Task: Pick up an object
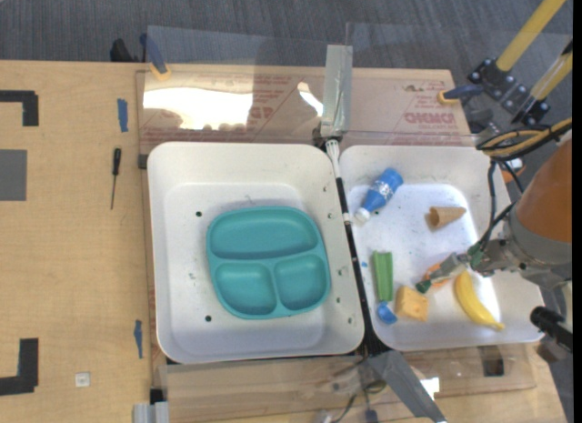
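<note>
Well, on the wooden desk [64, 257] sit two white bins: the left bin [182, 185] carries a teal divided tray [268, 262], while the right bin [409, 162] holds a scatter of small things, with the grey arm [546, 221] reaching in from the right. Its gripper [475, 257] hangs low just above the banana [476, 299] and beside the carrot [436, 274], though I cannot tell how it stands. Going down in size, there is a blue bottle [379, 192] near the divider, a green block [383, 275], a yellow cheese wedge [414, 304], a brown cone [445, 217] and a small blue piece [386, 314].
</note>
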Controlling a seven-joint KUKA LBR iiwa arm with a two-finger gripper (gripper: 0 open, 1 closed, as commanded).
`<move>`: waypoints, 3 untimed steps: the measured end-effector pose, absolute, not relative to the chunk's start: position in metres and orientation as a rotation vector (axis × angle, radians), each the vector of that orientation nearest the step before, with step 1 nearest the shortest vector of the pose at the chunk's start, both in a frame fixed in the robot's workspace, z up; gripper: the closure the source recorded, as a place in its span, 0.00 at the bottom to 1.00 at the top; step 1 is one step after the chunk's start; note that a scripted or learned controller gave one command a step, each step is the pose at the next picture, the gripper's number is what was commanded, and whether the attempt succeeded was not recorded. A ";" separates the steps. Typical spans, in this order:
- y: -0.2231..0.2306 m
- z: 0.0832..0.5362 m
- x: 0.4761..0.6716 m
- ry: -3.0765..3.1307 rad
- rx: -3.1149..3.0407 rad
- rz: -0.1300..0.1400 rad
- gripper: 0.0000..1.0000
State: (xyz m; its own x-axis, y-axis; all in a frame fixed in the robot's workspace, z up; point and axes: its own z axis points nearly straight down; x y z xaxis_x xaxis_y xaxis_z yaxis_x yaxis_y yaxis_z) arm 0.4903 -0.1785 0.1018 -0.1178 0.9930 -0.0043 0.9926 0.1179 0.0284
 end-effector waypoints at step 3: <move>-0.167 0.109 0.480 2.404 2.024 0.000 1.00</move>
